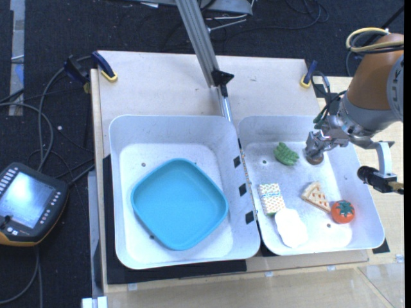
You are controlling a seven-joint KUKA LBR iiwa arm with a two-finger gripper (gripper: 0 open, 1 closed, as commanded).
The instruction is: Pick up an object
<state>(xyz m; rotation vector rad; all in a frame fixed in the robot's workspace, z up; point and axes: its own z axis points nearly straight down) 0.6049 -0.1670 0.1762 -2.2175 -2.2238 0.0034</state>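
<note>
— Objects for picking lay in the right bin (366, 236), didn't they? Where was the gripper (314, 154)?

— It hung low over the far part of that bin, at the end of the grey arm (376, 88) that reached in from the right. It was just right of a green leafy piece (286, 153), close beside it, though I could not tell whether they touched.

— Was it holding anything?

— Nothing showed between its fingers, and from that slanted angle I couldn't tell how far apart they stood.

— And the rest, moving outward?

— Nearer the front lay a tan wedge like a slice of pizza (316, 196), with a red tomato-like piece (342, 212) just to its right. Left of the wedge sat a small chequered block (271, 198), pale with greenish and yellow squares, and a white oval piece (291, 227) lay just in front of the block, near the bin's front edge.

— Any writing on them?

— None I could read; the block's pattern was too small to make out.

— And the left bin (122, 133)?

— It held a blue square tray (179, 203), tilted a little against the bin's lines. Well off the bench on the left, a handheld pendant (27, 202) with a lit screen lay on the dark floor; its screen was unreadable.
</note>
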